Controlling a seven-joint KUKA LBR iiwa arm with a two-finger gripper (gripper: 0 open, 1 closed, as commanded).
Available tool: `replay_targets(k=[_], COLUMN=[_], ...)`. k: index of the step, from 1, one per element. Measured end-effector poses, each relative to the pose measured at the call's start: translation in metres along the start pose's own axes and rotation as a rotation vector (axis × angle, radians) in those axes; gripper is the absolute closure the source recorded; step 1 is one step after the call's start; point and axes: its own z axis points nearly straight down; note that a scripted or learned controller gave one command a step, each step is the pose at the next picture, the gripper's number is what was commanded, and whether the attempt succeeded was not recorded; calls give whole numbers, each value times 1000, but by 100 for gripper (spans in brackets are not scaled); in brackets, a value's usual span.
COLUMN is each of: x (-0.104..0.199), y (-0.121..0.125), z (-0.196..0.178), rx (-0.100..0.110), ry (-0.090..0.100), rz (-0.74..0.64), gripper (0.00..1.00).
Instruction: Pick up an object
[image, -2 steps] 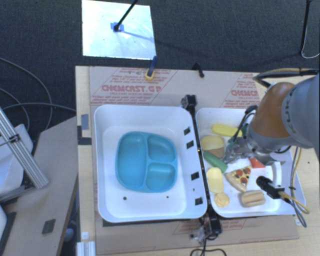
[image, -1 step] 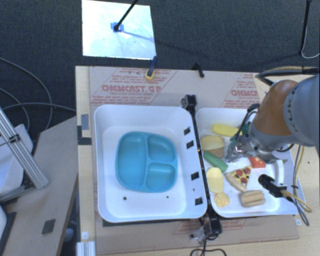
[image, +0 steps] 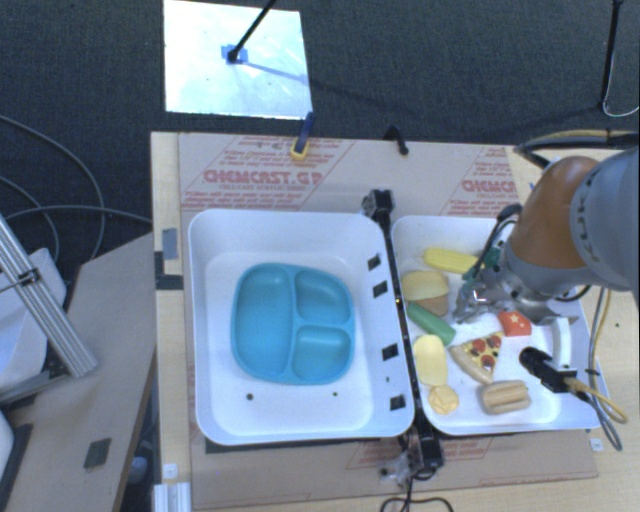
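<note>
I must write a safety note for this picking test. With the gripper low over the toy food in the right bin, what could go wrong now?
1. The toys lie crowded: the green piece, the pizza slice and the red piece sit close around the gripper, so it may push neighbours or catch two.
2. The gripper is near the divider between the bins; a knocked toy could slide against that wall, where it is hard to grasp.
</note>
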Motion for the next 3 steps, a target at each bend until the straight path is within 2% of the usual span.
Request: replay_targets(k=[2,3], x=[0,-97], y=[1,40], z=[-14,15], rx=[6,-8], ry=[3,-7], rz=[0,7], gripper=[100,100])
